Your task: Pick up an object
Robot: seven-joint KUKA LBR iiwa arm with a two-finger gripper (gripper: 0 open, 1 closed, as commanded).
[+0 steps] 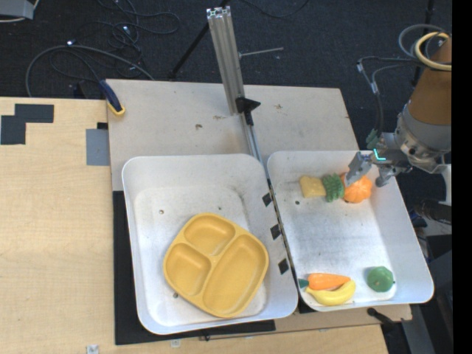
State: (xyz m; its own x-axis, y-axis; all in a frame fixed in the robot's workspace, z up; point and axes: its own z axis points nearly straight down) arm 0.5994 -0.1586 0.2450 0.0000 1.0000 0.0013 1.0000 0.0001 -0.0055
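Overhead, we see our gripper (371, 169) spread wide just above the orange fruit (358, 191) in the right bin (404, 227).

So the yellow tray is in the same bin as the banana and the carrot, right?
Not quite. The camera view shows the yellow tray alone in the left bin. The banana and the carrot lie together in the right bin, at its near edge, beside a green fruit. So the tray is in the other bin.
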